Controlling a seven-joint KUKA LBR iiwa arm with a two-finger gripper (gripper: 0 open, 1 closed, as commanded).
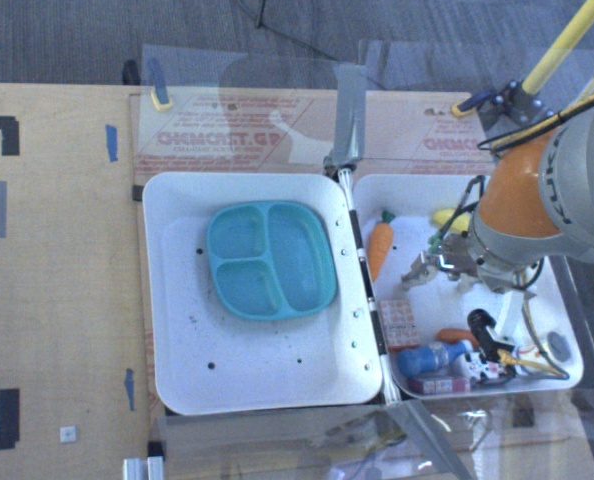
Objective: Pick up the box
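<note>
Hanging low inside the right-hand shallow white plastic bin (567,353), the tool (435,268) is sitting under the grey arm's orange band, above bare white bin floor. Whether it is released or clenched I cannot tell from this slant, but nothing is showing in its grasp.

As I judge it, the task is barely under way: the small flat cardboard box (397,319), pinkish with a fine printed pattern, is lying flat on the floor of that same bin, close to its left wall, near the tool but apart from it and toward the front. The approach, the closing and the lift are all waiting to be done.

Around the box, an orange carrot-shaped toy (378,249) with a green tip is lying along the wall behind it, a glossy blue plastic container (420,360) is lying just in front of it, and a rounded yellow object (444,218) is resting at the back, partly hidden. The box's thin, matt, flat faces look stiff but low against the floor. In the left-hand white bin (177,368), a smooth teal divided plastic plate (272,260) is lying alone.
</note>
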